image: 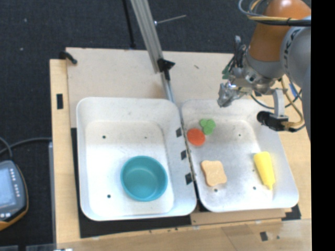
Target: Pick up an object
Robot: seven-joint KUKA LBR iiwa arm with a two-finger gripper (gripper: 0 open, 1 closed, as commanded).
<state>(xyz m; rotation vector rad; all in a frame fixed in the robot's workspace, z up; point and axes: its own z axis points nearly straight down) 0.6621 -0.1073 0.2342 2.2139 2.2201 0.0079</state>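
Orange toy lies in the right bin, touching a green toy. The end effector hovers above that bin's far rim; its grip cannot be told.

- 2 shallow white bins on the bench: left bin, right bin, touching along their inner edges.
- 1 teal bowl, in the left bin, near its front edge.
- 4 small items in the right bin:
  - 1 green piece, toward the back left corner.
  - 1 orange-red round piece, touching the green one, by the left edge.
  - 1 tan toast-shaped piece, near the front left corner.
  - 1 yellow corn-like piece, by the right edge.
- 1 arm with 1 gripper, over the back edge of the right bin.
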